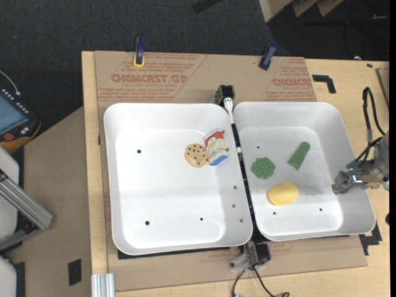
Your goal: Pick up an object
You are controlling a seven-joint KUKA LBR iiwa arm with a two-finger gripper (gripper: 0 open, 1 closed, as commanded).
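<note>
In the left bin (pixel 124 129) lie a round chocolate-chip cookie (pixel 195 155) and, touching its right side, a small red, white and blue carton (pixel 216 148). The right bin (pixel 328 117) holds a round green bumpy piece (pixel 263 167), a green cylinder (pixel 299 155) lying at a slant, and a yellow lump (pixel 283 193) nearer the front. My gripper (pixel 350 180) sits low at the right bin's right wall, well to the right of the yellow lump and touching none of the objects.
Both bins rest on a cardboard sheet (pixel 185 73) held by a yellow clamp (pixel 138 53) and a blue clamp (pixel 268 55) at the back. A black bracket (pixel 224 95) sits between the bins. Cables (pixel 370 113) run along the right edge.
</note>
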